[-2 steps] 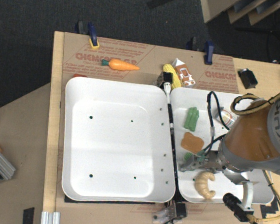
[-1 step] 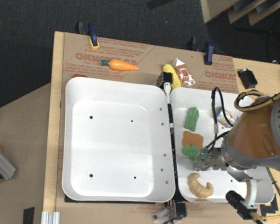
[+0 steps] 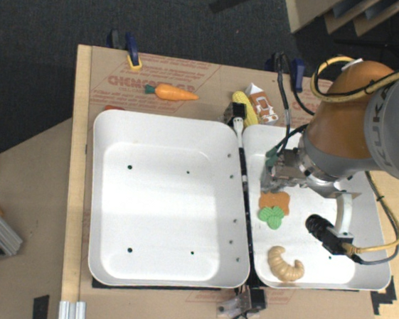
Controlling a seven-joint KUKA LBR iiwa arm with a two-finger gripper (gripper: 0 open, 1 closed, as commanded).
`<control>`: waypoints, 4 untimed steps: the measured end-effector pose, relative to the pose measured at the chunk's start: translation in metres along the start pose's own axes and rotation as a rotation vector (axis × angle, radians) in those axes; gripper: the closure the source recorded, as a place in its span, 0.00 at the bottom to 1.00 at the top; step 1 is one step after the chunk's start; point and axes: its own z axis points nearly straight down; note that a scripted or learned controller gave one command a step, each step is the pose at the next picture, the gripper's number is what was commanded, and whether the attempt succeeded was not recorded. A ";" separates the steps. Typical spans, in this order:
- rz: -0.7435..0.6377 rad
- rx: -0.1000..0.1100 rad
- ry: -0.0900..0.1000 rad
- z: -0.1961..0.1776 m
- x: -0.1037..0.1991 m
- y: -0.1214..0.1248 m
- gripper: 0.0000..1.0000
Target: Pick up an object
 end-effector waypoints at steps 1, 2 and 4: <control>0.010 -0.005 -0.006 -0.139 -0.033 0.033 1.00; 0.003 0.003 0.001 -0.220 0.029 0.000 1.00; 0.010 0.015 -0.002 -0.345 0.065 -0.018 0.00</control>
